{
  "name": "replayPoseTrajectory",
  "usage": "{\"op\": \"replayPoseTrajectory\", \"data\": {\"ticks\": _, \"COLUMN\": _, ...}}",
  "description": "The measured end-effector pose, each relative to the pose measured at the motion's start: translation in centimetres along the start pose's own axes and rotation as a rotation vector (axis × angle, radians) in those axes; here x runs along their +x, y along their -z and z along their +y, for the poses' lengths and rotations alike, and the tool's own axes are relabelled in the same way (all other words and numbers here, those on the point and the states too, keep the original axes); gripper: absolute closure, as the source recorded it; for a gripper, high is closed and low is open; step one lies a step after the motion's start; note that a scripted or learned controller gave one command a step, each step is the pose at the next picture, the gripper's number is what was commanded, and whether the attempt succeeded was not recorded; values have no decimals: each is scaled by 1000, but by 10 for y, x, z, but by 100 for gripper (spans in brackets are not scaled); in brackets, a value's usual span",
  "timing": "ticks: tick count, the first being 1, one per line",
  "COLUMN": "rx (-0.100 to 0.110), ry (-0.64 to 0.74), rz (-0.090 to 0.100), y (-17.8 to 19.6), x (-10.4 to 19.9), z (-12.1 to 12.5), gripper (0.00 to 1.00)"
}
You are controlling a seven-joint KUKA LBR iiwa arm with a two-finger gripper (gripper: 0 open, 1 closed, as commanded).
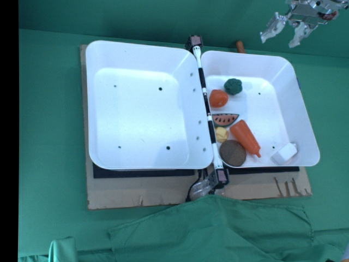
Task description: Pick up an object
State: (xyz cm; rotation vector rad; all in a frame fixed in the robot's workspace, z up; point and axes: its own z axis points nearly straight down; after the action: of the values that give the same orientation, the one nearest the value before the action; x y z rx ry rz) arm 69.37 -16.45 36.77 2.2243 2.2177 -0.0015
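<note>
Carrot (246,137), orange, tapered, lying aslant

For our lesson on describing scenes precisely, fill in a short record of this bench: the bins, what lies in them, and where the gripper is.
bins: left bin and right bin, side by side
right bin contents: broccoli, tomato, watermelon slice, small yellow piece, carrot, brown potato, white block
gripper: gripper above the right bin's far corner, open, nothing between its fingers
task state: nothing picked yet
</note>
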Motion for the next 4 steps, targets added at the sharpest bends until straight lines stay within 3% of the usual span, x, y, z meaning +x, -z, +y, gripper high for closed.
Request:
{"op": "replayPoseTrajectory", "data": {"ticks": 1, "rx": 0, "ry": 0, "rz": 0, "y": 0, "x": 0, "z": 0, "gripper": 0}}
{"op": "replayPoseTrajectory", "data": {"ticks": 2, "rx": 10, "ry": -1, "rz": 2, "y": -103, "x": 13, "z": -17, "gripper": 0}}
{"op": "replayPoseTrajectory", "data": {"ticks": 3, "rx": -18, "ry": 0, "rz": -5, "y": -145, "x": 23, "z": -44, "gripper": 0}}
{"op": "replayPoseTrajectory", "data": {"ticks": 4, "rx": -25, "ry": 0, "rz": -7, "y": -149, "x": 24, "z": -50, "gripper": 0}}
